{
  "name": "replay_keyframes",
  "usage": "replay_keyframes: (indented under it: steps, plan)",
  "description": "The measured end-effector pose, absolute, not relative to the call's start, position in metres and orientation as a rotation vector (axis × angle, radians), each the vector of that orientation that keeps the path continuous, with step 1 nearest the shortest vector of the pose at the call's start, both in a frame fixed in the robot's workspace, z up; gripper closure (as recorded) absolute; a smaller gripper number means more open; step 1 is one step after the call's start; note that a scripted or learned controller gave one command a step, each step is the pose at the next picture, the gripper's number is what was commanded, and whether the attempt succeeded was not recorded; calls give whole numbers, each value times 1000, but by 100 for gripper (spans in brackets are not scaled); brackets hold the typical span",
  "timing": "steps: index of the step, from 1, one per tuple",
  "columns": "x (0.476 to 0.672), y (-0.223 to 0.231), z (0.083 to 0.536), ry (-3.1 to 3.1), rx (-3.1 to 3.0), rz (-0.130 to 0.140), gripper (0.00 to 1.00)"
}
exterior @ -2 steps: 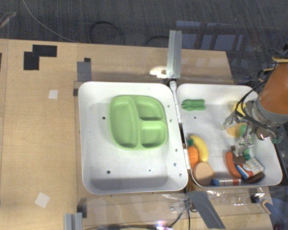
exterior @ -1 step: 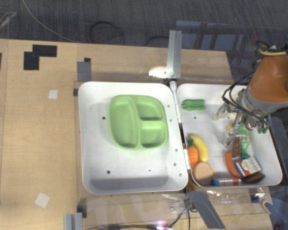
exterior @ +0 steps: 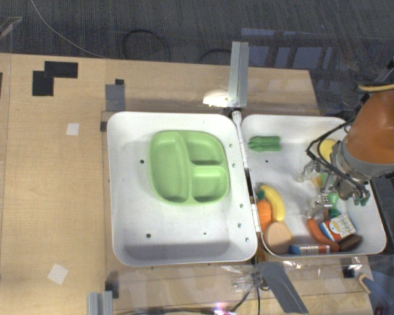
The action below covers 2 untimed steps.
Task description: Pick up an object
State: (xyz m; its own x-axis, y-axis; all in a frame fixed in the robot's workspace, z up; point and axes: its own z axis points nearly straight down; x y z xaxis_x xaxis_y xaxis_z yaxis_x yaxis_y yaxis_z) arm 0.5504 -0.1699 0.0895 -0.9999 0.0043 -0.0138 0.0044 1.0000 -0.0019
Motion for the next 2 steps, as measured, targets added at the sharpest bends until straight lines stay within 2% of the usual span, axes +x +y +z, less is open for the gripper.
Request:
replay_keyframes:
  steps: [1, 2]
  plan:
    - [555, -169, 104, 3116, -3, -7, 100]
    - [519, -169, 213, 3120, 148, -6, 100]
